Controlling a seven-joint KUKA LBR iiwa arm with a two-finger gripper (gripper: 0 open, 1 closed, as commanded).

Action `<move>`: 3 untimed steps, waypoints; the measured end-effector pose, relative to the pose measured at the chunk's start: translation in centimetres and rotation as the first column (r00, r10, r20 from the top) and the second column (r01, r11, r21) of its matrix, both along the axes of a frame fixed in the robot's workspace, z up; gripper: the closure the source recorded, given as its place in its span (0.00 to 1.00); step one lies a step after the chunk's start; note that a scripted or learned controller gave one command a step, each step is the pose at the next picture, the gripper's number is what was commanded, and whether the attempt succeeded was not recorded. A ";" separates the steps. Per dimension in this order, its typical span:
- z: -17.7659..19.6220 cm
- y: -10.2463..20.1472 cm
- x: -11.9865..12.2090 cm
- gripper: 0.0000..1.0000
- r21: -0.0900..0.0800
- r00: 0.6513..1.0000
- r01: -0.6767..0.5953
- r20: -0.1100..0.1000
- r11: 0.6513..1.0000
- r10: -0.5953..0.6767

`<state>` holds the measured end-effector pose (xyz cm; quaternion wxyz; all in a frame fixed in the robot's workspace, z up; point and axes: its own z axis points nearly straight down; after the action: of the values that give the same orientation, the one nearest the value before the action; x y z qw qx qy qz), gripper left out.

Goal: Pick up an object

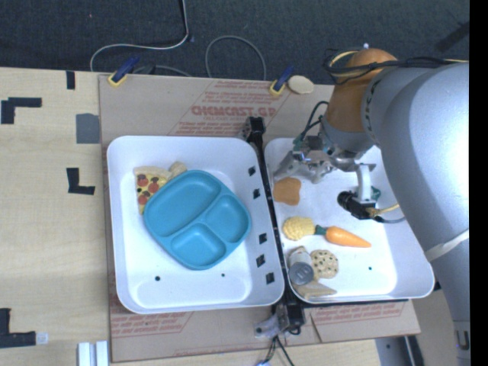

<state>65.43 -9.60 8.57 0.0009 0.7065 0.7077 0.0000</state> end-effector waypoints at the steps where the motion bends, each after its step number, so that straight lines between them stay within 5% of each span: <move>1: 0.1 -0.3 -1.3 0.00 -0.001 1.000 0.000 0.003 1.000 0.000; 3: 0.0 0.2 0.3 0.00 0.000 1.000 0.001 0.000 1.000 -0.001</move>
<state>65.72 -9.39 8.57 0.0009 0.7067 0.7075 0.0002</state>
